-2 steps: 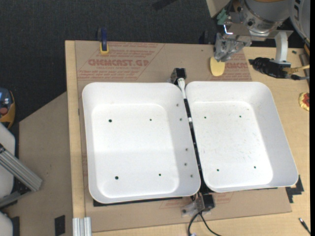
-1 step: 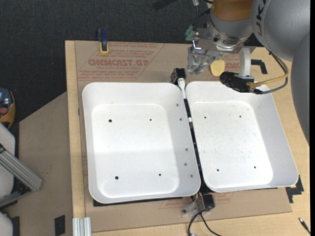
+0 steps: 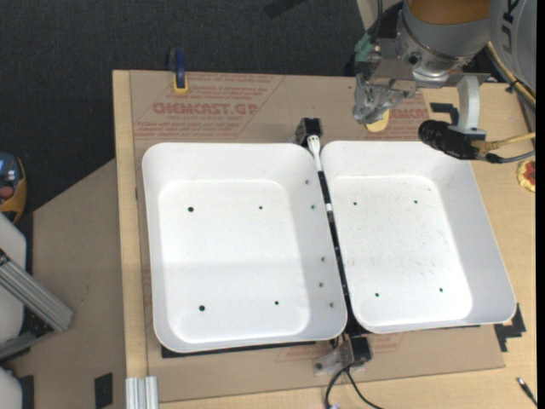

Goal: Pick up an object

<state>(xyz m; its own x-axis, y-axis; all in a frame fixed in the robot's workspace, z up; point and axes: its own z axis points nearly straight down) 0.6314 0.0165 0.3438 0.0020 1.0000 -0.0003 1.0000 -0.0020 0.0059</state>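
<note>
You're looking at a robotics lab bench. Two white bins [image 3: 243, 245] sit on a cardboard-covered bench [image 3: 213, 100], with aluminium framing [image 3: 34, 292] alongside.

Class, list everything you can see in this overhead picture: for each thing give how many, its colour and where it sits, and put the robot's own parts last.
bins: two, white, side by side on the board.
board: one, brown with red lettering, under the bins.
clamp: one, blue and yellow, board's far left edge.
small object: one, pale yellow, at the end effector's tip, behind the right bin.
arm: one, grey with orange band, top right.
end effector: one, metallic, above the board behind the right bin.
</note>
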